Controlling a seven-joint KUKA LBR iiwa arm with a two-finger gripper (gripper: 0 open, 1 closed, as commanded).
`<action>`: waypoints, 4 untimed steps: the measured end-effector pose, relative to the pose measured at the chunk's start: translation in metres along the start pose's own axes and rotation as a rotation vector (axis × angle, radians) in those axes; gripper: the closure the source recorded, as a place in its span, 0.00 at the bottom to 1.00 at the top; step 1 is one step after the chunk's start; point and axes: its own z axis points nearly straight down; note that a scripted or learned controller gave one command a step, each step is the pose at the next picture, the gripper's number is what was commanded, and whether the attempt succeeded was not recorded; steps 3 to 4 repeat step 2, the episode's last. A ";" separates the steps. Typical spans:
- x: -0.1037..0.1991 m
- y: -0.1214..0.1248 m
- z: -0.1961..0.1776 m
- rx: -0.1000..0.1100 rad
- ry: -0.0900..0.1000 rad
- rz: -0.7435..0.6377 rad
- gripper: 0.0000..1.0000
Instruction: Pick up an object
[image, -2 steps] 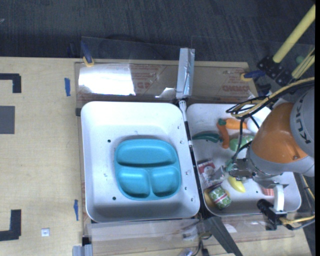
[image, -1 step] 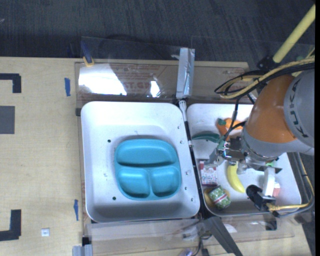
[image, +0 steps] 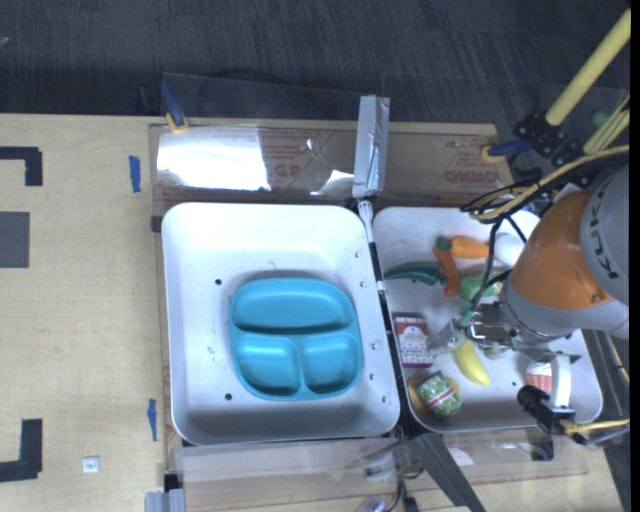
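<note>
Our pincer (image: 478, 335) hangs low in the right bin (image: 420, 225), and we cannot tell how it is set.

Going left to right, we see the left bin (image: 190, 300) with a blue tray (image: 295, 335) in its middle. In the right bin, a small red packet (image: 411, 338) lies at nine o'clock from the pincer. A green wrapped thing (image: 439, 394) sits at seven o'clock. A yellow banana (image: 472, 363) lies just under the pincer at six o'clock. A toy carrot (image: 462, 246) is at twelve o'clock.

We think the banana is the easy pick. We should come straight down, grab its middle, then lift slowly.

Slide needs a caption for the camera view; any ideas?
KUKA arm's gripper hovers by a toy banana in the right bin; blue tray left.
</note>
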 end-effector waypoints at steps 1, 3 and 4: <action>0.000 -0.001 -0.005 0.006 0.000 0.002 1.00; 0.038 0.004 -0.092 -0.002 0.000 -0.141 1.00; 0.038 0.004 -0.092 -0.002 0.000 -0.141 1.00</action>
